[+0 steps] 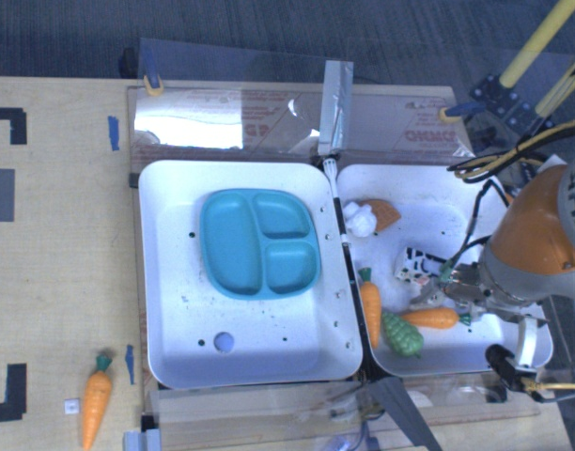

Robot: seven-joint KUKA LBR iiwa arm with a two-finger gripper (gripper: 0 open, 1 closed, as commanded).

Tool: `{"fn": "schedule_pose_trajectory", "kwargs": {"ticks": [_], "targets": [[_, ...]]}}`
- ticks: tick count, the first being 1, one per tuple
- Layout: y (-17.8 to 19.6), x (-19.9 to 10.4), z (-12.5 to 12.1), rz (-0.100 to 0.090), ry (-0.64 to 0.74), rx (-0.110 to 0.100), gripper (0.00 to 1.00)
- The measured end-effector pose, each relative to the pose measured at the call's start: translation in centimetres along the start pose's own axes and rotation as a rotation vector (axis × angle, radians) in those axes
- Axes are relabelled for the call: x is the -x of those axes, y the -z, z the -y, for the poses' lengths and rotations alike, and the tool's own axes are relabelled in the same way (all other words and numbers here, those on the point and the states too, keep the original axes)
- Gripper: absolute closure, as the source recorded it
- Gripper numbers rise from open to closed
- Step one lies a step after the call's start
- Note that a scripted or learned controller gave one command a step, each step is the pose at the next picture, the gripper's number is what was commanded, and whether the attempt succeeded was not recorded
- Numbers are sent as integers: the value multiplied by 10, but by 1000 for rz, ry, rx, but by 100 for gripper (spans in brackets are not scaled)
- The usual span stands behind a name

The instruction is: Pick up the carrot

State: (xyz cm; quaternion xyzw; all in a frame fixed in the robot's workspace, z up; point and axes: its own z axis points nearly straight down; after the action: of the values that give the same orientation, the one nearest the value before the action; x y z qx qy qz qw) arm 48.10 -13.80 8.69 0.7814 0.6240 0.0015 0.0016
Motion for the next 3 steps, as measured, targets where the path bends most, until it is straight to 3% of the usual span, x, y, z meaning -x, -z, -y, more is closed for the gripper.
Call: {"fn": "schedule_pose_trajectory", "kwargs": {"ticks": [1,2,3], "targets": [[12,0,-2,0,-1,6,100],[116,-41,8,-1,322,0,100],[115,-41,8,0,321,-2,0]]}}
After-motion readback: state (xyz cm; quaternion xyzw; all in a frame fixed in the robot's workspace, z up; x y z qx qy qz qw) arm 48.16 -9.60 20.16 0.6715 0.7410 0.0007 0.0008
